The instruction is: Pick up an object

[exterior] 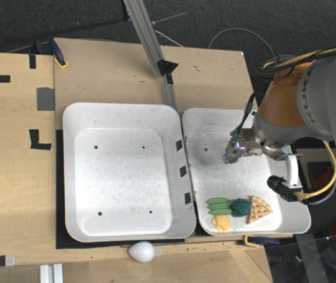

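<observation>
- Plywood bench (121, 75) lay under two white bins; I hung over the right bin (212, 131).
- Whether my gripper (234, 153) was spread or pinched, I could not tell; nothing showed between its tips.
- Toy food sat near that bin's front edge: a pizza slice (259, 209), a dark green piece (239, 206), a green pod (218, 204), and a yellow piece (221, 221).
- Clustered there, probably, they offered easy picks.
- A white egg (141, 252) lay on the bench outside.

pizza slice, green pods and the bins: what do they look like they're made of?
Pizza slice: likely moulded plastic toy, flat printed-looking colours, matte.
Green pods: probably plastic or rubber toy food, uniform green, smooth rounded shapes.
Bins, left and right: look like thin formed white plastic, with rounded corners, a raised rim and a dull speckled surface.
All of this is judged by look alone.
</observation>
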Robot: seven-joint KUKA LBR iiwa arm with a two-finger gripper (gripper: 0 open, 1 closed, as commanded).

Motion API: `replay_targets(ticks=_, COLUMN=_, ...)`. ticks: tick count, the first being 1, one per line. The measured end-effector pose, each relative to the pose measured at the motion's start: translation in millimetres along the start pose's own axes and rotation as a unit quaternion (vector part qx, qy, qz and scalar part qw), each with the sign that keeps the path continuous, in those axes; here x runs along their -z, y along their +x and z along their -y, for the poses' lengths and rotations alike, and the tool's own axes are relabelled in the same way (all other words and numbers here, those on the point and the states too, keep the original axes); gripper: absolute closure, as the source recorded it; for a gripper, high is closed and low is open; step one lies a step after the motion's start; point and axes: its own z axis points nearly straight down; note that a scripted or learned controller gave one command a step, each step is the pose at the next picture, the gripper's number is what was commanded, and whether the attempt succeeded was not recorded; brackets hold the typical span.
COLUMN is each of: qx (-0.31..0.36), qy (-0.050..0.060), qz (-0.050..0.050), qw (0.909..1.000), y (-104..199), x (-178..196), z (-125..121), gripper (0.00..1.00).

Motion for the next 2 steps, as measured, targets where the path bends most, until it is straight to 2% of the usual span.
replay_targets(ticks=1, qx=0.0, qy=-0.001, qz=0.0, qw=1.0, y=3, x=54, z=-11, gripper=1.0)
replay_targets(ticks=2, qx=0.0, qy=-0.001, qz=0.0, qw=1.0, y=3, x=107, z=-13, gripper=1.0)
